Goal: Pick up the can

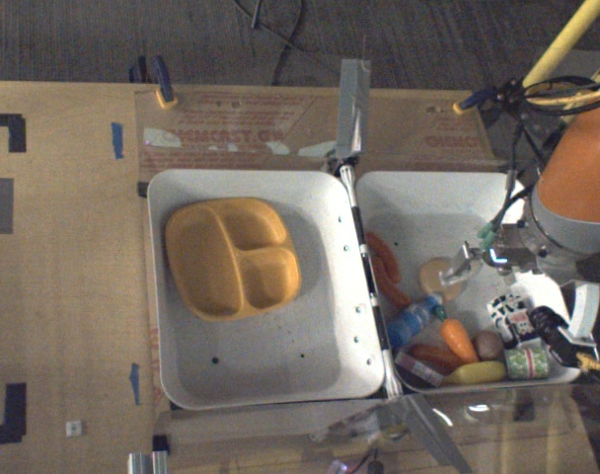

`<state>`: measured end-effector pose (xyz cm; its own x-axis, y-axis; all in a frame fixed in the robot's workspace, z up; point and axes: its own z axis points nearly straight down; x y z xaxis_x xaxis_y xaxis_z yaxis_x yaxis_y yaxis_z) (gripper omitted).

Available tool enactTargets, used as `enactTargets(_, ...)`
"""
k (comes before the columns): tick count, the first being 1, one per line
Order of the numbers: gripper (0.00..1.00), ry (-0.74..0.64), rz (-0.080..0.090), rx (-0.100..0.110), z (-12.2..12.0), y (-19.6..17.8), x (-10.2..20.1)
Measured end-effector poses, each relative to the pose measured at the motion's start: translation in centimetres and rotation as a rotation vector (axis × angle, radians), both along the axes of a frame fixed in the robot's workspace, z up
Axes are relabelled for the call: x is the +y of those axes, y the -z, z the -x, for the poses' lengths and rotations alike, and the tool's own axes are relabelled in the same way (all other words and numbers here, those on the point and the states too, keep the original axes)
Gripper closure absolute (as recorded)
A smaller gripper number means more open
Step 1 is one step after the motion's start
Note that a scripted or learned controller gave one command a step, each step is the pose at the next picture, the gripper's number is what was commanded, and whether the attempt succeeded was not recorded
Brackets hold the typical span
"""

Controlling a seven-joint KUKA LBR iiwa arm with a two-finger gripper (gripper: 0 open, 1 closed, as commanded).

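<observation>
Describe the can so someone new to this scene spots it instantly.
Start at the right-hand white bin, the one the arm reaches into, and go to its near right corner. The can lies there beside a yellow banana, just below a black-and-white patterned carton. It is the one small green cylinder with a pale label among the toy foods.

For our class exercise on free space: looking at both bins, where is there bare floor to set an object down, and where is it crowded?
Free: the left bin floor below and right of the yellow divided plate, and the right bin upper floor above the gripper. Crowded: the right bin's lower edge, where bottle, carrot, banana and can cluster.
</observation>
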<state>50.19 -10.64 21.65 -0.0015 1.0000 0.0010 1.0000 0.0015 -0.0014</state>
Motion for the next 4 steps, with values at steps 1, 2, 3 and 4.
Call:
enactTargets(1, 0.0, 0.0, 0.0, 0.0, 0.0, 0.0, 0.0)
enactTargets(2, 0.0, 0.072, 0.001, 0.0, 0.4, 7.0, -8.6)
enactTargets(3, 0.0, 0.194, -0.009, -0.014, 1.4, 12.4, -8.8)
enactTargets(4, 1.0, 0.199, 0.004, -0.025, 1.3, 11.2, -9.3)
